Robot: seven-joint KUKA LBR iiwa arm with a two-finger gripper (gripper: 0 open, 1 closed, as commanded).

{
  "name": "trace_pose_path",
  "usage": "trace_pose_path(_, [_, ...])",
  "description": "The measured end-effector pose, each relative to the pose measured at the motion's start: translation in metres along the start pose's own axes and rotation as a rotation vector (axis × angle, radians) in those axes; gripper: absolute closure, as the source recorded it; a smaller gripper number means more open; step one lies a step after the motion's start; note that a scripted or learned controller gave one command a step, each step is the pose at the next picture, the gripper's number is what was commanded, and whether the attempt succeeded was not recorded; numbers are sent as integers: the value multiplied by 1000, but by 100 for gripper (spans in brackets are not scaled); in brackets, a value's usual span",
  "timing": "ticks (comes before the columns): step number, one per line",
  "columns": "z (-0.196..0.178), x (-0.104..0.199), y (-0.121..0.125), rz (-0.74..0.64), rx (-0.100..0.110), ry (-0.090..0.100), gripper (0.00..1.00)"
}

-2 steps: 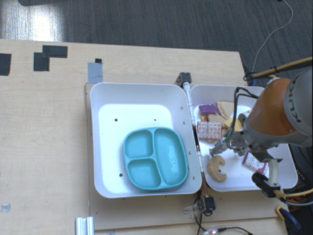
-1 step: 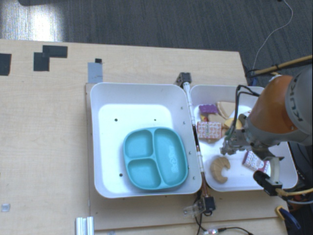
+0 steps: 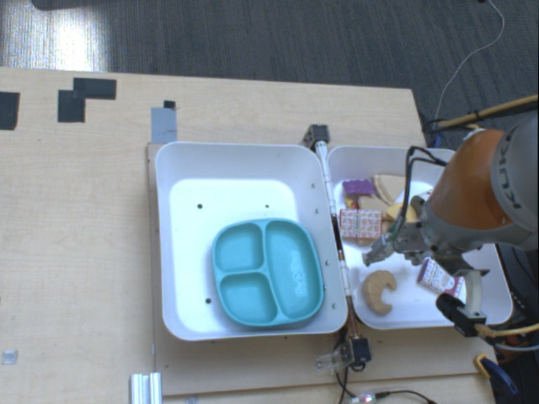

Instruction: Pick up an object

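From the overhead camera, two white bins sit side by side on the pale wooden bench [image 3: 76,251]. The left bin [image 3: 181,225] holds a turquoise divided plate [image 3: 268,271], lying flat in the bin's near half, with three compartments facing up.

The right bin [image 3: 497,305] carries the small objects. A tan croissant-shaped piece [image 3: 379,292] lies on the bin floor near the front. Just behind it, close to the wall between the bins, rests a patterned pink-and-white box [image 3: 360,224], with a purple block [image 3: 357,188] beyond that and a pale bread-like slice [image 3: 386,189] beside it. A red-and-white packet [image 3: 440,278] lies to the right of the croissant piece, partly under the arm.

The arm [image 3: 480,183] (grey, orange band at the wrist) reaches over the right bin. Its gripper [image 3: 389,249] hangs low between the patterned box and the croissant piece; whether it is spread or closed I cannot tell, and nothing is visibly pinched.
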State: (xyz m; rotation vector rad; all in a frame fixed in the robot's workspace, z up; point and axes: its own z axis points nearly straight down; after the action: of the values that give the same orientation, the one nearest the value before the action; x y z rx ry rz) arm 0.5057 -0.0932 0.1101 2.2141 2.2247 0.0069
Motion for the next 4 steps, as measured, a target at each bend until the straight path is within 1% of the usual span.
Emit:
trace_pose_path(1, [23,6,-16,3,-5,-2,0])
trace_pose_path(2, [11,6,-14,1,-10,-3,100])
trace_pose_path(3, [11,6,-14,1,-10,-3,0])
trace_pose_path(4, [1,6,-12,-2,-13,-2,100])
